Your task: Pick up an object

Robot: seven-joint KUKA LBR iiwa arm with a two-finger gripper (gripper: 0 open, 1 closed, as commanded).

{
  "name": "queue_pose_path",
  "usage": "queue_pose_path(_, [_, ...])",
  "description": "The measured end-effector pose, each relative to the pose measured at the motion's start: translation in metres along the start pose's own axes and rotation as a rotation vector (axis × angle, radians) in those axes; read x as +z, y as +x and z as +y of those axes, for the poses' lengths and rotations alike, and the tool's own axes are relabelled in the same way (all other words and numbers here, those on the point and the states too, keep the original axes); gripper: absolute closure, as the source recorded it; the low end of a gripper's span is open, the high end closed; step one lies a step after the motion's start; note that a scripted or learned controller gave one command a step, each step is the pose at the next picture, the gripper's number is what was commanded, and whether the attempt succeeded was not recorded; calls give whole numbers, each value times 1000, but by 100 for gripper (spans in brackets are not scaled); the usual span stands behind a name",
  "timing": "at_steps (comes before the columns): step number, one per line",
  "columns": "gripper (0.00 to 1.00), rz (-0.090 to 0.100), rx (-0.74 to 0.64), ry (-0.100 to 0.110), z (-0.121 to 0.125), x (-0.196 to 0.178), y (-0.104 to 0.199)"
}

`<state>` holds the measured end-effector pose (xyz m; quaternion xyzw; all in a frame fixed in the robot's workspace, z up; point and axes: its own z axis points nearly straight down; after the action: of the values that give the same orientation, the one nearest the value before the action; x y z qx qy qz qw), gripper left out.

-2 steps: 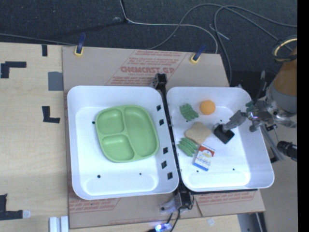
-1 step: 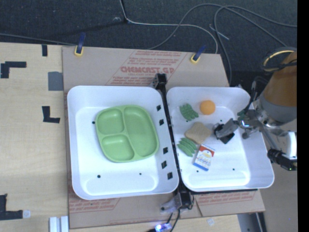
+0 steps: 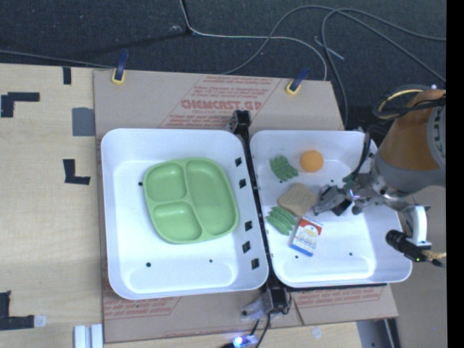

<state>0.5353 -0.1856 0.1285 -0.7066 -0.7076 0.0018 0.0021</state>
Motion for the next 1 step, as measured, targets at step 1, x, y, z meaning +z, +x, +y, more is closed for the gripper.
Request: queue_pose_path(1, [0, -4, 0, -10, 2, 44, 0])
